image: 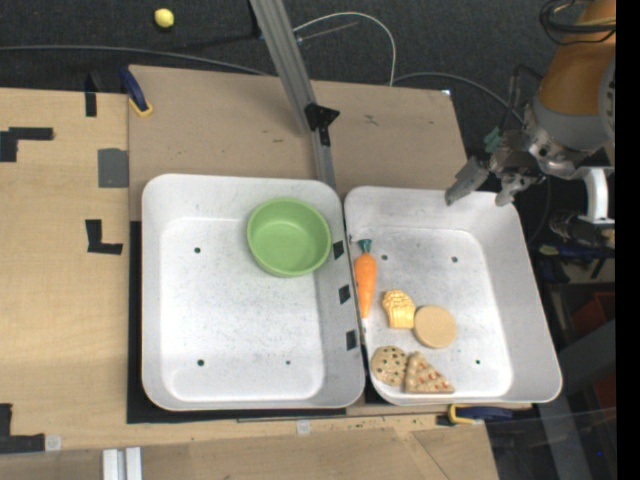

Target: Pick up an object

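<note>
Left bin (170, 268): holds bowl (289, 236), at its rear right.
Right bin (500, 298): carrot (365, 282) along left wall; cookies (400, 368) at front left.
Gripper (483, 186): above right bin's rear right rim.

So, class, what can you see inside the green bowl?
The green bowl in the left bin shows a bare green inside, with nothing in it. The bin floor beneath it is covered.

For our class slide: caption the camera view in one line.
Open hand hovers over right bin's far edge; carrot and snacks below, green bowl in left bin.
</note>
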Motion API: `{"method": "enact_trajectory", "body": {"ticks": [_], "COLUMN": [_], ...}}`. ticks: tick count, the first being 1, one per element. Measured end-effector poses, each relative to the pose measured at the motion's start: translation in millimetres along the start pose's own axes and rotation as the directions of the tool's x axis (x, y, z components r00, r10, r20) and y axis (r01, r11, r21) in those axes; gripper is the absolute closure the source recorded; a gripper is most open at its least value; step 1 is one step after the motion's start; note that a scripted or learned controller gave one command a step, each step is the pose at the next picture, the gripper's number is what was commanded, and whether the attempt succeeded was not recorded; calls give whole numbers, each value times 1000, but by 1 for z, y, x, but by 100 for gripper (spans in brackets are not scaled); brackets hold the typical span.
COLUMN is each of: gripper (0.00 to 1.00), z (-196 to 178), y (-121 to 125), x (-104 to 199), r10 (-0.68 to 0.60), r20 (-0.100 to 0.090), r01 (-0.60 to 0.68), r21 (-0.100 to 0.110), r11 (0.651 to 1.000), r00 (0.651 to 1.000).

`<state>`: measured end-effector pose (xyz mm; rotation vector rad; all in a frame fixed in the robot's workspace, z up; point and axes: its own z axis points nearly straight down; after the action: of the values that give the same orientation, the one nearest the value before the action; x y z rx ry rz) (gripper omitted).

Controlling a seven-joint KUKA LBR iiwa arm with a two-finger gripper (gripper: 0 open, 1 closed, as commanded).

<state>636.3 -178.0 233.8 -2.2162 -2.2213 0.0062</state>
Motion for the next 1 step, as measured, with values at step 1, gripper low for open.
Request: {"method": "enact_trajectory", "body": {"ticks": [1], "gripper": [0], "z": [65], "y": [-3], "x": [4], "r10": [0], "r20": [-1], "r01": [0], "r21": [3], "r11": [1000], "r00": [1000]}}
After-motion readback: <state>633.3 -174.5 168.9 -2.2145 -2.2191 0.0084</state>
